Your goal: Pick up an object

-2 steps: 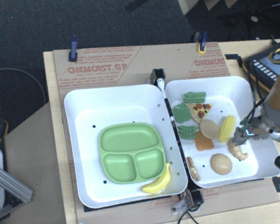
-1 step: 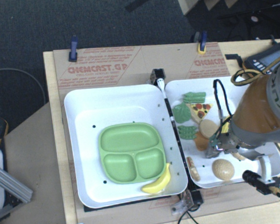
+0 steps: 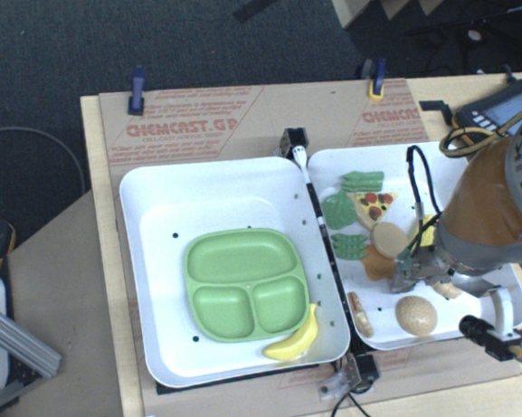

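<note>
The right bin (image 3: 382, 330) holds several toy foods: a pizza slice (image 3: 372, 206), green leafy pieces (image 3: 338, 211), a pale round piece (image 3: 390, 237), an orange-brown piece (image 3: 377, 264), a beige potato-like ball (image 3: 416, 315) and a small tan pastry (image 3: 359, 314). My gripper (image 3: 410, 273) is low in this bin, just right of the orange-brown piece and above the beige ball. The wrist hides what lies under it. I see nothing clearly held.
The left bin (image 3: 147, 258) holds a green divided plate (image 3: 246, 281) with a yellow banana (image 3: 295, 338) at its front right corner. A black rod (image 3: 313, 203) runs along the divide between the bins. Cables (image 3: 419, 180) hang over the right bin.
</note>
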{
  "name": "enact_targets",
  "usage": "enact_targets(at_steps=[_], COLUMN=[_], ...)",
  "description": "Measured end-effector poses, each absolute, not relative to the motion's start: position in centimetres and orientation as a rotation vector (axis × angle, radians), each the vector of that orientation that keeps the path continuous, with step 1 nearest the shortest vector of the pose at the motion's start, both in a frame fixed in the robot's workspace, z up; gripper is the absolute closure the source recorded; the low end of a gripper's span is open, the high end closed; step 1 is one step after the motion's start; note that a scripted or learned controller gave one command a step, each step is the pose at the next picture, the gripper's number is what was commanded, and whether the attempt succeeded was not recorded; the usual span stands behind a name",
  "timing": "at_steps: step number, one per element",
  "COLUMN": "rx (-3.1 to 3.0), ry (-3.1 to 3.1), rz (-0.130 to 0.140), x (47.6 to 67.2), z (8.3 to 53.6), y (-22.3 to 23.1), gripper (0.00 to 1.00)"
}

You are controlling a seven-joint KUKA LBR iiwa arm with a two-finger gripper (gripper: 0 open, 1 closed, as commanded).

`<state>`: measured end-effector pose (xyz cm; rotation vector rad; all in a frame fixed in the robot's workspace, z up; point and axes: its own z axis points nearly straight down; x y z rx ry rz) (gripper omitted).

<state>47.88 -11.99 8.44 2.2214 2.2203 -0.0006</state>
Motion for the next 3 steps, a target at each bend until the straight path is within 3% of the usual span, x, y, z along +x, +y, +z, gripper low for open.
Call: enact_targets(at_steps=[3], rx=[2.220], ry=[2.220], rz=[0.001], x=[47.9], z=[9.5], y=[-11.7], gripper=[1.00])
